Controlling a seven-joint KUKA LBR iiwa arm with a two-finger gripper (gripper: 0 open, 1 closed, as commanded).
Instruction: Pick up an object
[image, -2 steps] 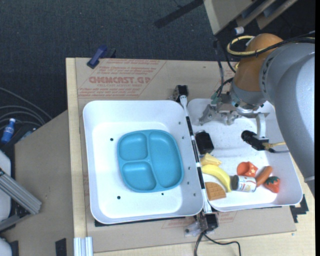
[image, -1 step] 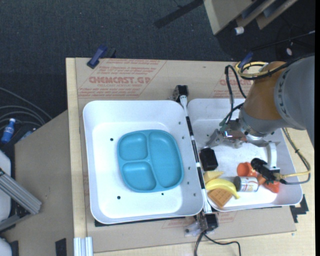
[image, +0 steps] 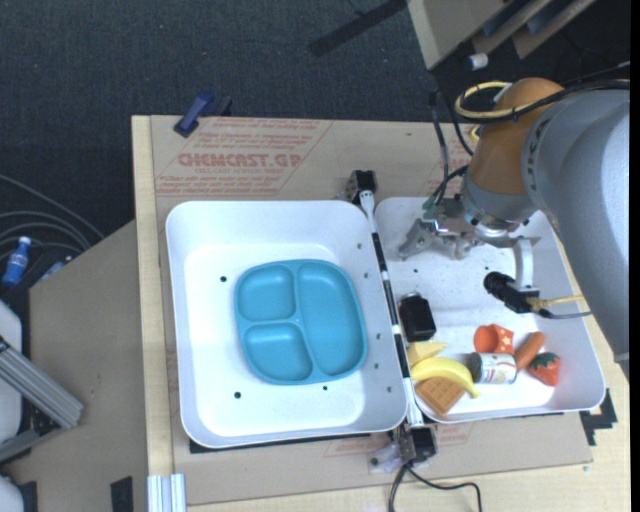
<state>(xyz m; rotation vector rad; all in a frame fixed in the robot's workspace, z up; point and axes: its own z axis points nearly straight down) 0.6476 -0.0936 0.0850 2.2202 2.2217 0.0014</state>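
My gripper hangs low over the far left part of the right bin, below the arm's orange band. It holds nothing that I can see. Small objects lie in the near half of this bin: a black block by the left wall, a banana, a yellow wedge, a waffle-like piece, a small can, an orange-red piece, a carrot and a red fruit. The gripper is apart from all of them, nearest the black block.
The left bin holds a blue divided plate in its middle. A divider rail runs between the two bins. A black part with a yellow cable sticks out under the wrist. A blue clip lies on the bench's far edge.
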